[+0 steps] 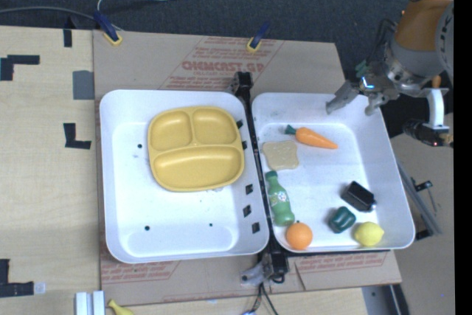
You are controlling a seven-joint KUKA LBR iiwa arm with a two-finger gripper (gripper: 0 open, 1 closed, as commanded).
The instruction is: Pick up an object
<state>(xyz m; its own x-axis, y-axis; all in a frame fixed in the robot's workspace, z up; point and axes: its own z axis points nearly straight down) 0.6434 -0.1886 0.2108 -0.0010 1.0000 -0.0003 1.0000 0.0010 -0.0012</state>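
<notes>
Your pincer (355,101) hangs open with nothing between its fingers over the far right corner of the right bin (383,158), while the carrot (315,137) lies just below it near the bread slice (281,155) and green bottle (279,198).

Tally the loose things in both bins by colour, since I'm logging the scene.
Orange: 2, carrot, orange fruit
Yellow: 2, divided plate, lemon
Green: 2, bottle, pepper
Tan: 1, bread slice
Black: 1, block
Total: 8
</notes>
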